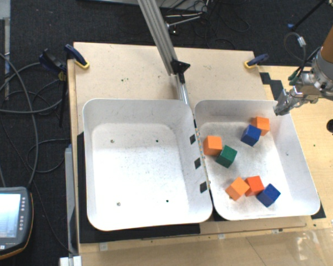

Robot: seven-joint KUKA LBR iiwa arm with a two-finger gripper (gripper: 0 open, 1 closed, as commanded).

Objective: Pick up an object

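**Matt surfaces, bare metal**

The worktop [133, 71] looks like pale, matt wood board. Both bins, left [94, 148] and right [299, 170], seem smooth white plastic, faintly speckled. The coloured blocks [213, 144] look matt. The slanted pole [155, 24] is brushed metal.
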